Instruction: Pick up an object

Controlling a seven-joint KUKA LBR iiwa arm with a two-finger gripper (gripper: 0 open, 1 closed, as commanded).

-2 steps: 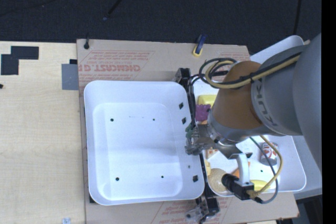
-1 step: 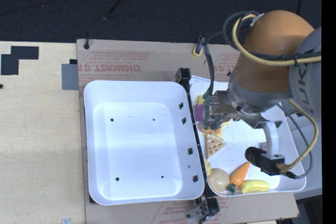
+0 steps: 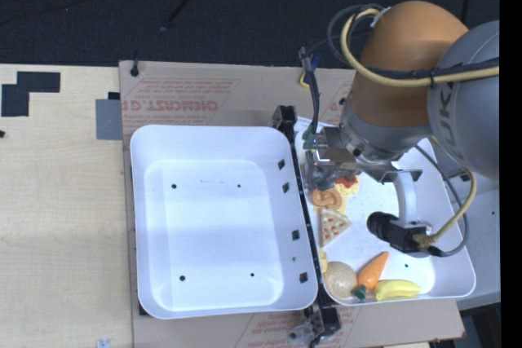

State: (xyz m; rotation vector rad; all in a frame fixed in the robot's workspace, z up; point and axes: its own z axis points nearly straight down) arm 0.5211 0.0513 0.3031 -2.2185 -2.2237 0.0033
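Orange-banded KUKA arm lowers its gripper [image 3: 326, 163], finger state impossible to tell, at the far left of the right bin [image 3: 457, 277], with a pretzel-shaped toy [image 3: 326, 197] just nearward and a toy carrot [image 3: 373, 270] farther toward the near edge.

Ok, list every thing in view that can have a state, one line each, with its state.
gripper: down in the right bin, above the toys; finger state hidden.
left bin: upright on the bench.
right bin: upright, holding toys.
pretzel: lying flat just below the gripper.
waffle wedge: lying flat.
carrot: lying on its side.
banana: lying by the front wall.
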